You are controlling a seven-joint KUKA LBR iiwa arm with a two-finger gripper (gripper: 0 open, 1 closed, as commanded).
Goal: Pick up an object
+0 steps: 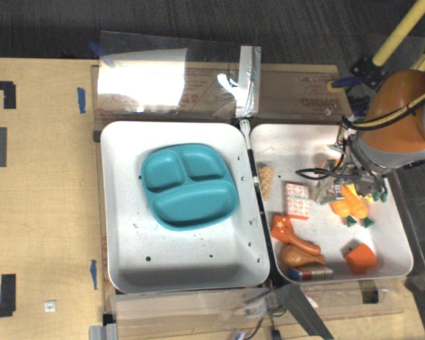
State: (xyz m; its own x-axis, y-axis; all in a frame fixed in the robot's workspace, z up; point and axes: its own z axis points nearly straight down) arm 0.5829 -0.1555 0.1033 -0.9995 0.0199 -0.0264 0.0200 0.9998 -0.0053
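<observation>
So the tool (348,190) is down in the right bin (400,257), around 3 o'clock in the camera view, sitting right over a yellow-orange toy (350,205). Looks like the grab step. Honestly can't tell how wide it's open or whether it's got anything. Next it probably needs to close on that toy and lift straight up.

Count: two bins. The left bin (120,246) has one teal divided plate (190,185). The right one has roughly six bits: yellow-orange toy, orange block (360,256), brown pear-ish thing (302,256), orange piece (289,232), a patterned card (297,199), a waffle-looking strip (265,180).
</observation>
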